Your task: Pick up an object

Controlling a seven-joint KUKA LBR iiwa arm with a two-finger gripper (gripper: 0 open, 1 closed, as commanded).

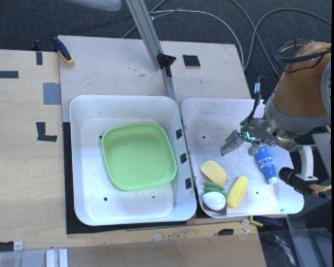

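Two shallow white bins sit side by side on the bench. The left bin (80, 149) carries a green square plate (138, 156), lying flat near its middle, slightly turned against the bin's walls.

The right bin (211, 113) holds the small things, all gathered along its near edge. A yellow rounded piece (213, 172) lies close to the bin's left wall. Just below it, at the near-left corner, is a white egg-shaped piece (214, 200), with a bit of green (214, 187) between the two. A yellow corn cob (237, 191) lies tilted just to the right of these, touching or nearly touching the white piece. A blue and white bottle (265, 164) lies on its side further right, toward the bin's right edge, white cap pointing at the near edge.

The arm (300, 93) comes in over the right bin's right side, orange band above the wrist. The gripper (232, 143) hangs over the bin's middle, fingers spread and nothing between them. It is apart from every object: the yellow rounded piece lies nearest, toward the near edge, and the bottle sits just beside the wrist. The bin's far half is bare white floor with dark specks.
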